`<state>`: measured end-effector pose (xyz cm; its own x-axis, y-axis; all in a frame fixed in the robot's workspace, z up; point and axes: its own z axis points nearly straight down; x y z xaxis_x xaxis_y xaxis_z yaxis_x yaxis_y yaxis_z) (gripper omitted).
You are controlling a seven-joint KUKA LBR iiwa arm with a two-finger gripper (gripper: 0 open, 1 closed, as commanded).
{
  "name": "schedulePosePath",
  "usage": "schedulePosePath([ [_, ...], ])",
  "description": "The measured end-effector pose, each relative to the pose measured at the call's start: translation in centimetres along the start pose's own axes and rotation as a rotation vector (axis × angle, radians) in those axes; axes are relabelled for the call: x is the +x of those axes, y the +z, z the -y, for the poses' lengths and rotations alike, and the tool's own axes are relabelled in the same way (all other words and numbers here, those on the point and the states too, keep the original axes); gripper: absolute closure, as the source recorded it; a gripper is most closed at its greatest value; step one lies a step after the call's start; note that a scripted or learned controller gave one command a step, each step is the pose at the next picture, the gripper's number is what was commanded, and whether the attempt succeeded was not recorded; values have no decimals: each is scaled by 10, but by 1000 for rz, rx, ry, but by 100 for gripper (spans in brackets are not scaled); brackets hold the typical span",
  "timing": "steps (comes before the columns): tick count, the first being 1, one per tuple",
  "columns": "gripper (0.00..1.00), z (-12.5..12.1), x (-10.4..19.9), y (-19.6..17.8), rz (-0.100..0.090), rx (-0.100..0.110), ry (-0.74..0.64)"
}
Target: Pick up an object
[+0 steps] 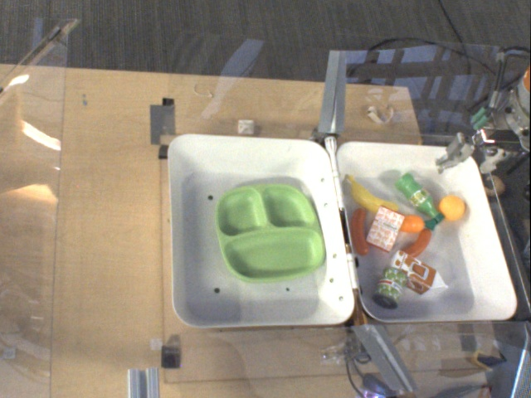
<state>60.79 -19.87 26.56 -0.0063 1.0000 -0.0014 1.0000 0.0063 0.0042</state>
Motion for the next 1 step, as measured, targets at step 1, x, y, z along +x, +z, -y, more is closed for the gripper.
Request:
schedulePosePath([
  [1,0,-22,-6,121,-1,3,13],
])
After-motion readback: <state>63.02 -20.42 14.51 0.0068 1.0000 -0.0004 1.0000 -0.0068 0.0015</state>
